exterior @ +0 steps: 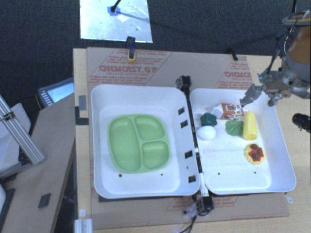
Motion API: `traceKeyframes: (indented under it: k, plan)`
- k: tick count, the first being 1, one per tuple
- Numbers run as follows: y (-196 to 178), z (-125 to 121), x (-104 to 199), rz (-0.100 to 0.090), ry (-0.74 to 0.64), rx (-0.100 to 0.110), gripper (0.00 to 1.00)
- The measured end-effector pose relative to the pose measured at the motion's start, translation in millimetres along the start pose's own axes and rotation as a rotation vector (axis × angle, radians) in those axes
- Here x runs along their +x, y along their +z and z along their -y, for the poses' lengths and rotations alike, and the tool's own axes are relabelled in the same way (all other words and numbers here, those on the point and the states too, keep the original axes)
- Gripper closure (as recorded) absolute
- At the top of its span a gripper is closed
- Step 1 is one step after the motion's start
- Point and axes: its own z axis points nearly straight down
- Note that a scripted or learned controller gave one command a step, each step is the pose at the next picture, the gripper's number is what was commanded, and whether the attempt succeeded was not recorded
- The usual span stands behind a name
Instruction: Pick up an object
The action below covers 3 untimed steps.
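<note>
1. Objects for picking are gathered in the right bin (279,174), in its far half, all close together; none is seen between the fingers of the tool.
2. "CHEMCAST GP" can be read in red print, repeated, on the brown sheet (146,67) that covers the desk under both bins; the print is partly hidden by the bins.
3. A green divided tray (138,142) with three compartments is seen lying flat in the left bin (102,101).
4. The grey arm (296,47) is seen at the right edge, above the far right corner of the right bin.
5. The tool (260,93) is held over the far edge of the right bin, just beyond the yellow bottle; whether it is released or clenched cannot be told.
6. A yellow bottle-shaped piece (250,125) is seen lying beside a green leafy piece (234,127), the two touching.
7. A small round pizza-like piece (254,154), yellow with red spots, is set apart nearer the front.
8. An orange and white packet (230,110) lies at the back; its print is too small to be read.
9. A dark green piece (209,119) and a white egg-like piece (207,133) are seen side by side near the divider.
</note>
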Motion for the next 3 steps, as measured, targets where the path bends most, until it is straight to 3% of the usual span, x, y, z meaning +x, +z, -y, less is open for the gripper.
traceKeyframes:
  k: [1,3]
  plan:
    - [-6.0,-1.8,0.3,0.002,-0.002,-0.010,0.00]
    - [95.4,-7.9,-6.9,0.001,0.000,-0.008,0.00]
